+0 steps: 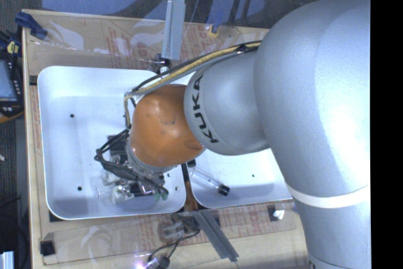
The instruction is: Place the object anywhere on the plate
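My gripper [129,189] is low in the front right corner of the left white bin [63,135], under the orange wrist band [160,126]. Cables and black wrist parts hide most of it. Something pale and glassy [112,193] lies on the bin floor right at the gripper; I cannot tell what it is or whether it is held. A thin pen-like object [211,184] with a dark tip lies in the right bin [252,189], near its front left corner.
The big grey arm covers most of the right bin and the bench's right side. A metal post [174,25] stands behind the bins. The divider between the bins lies just right of the gripper.
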You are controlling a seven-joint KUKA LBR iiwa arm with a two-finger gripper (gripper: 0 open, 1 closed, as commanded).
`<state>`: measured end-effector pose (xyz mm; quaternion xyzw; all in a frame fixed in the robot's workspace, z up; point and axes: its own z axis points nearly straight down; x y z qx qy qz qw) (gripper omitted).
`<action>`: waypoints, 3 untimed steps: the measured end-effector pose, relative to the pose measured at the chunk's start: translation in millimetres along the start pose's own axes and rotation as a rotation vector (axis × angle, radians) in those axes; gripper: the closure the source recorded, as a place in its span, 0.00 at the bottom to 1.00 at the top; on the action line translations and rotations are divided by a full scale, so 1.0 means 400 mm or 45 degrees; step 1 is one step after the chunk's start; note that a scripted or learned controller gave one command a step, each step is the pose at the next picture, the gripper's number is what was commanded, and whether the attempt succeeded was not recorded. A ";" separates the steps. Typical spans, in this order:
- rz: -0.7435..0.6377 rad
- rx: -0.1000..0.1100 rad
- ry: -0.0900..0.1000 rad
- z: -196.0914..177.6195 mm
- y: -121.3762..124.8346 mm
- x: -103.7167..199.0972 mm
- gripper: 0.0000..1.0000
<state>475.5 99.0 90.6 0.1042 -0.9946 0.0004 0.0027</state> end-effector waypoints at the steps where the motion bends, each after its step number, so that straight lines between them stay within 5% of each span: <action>1: 0.325 0.000 -0.005 -0.004 0.201 -0.113 1.00; 2: 0.300 0.000 -0.003 -0.001 0.060 -0.013 1.00; 3: 0.695 -0.002 -0.006 -0.003 0.208 -0.053 1.00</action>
